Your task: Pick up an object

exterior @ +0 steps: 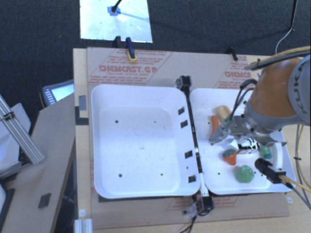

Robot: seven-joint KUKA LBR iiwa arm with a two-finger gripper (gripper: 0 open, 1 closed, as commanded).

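You have nothing lifted yet: the gripper (219,136) hangs low in the right bin (210,178) near the carrot (215,123), and I cannot tell its jaw state.

Bright, even overhead light; slightly soft.

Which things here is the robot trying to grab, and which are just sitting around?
For the job:
gripper
orange carrot-shaped piece
tan block
small orange and green toy
green ball
right bin

Just lying about:
left bin
yellow clamp
shiny metal sheet
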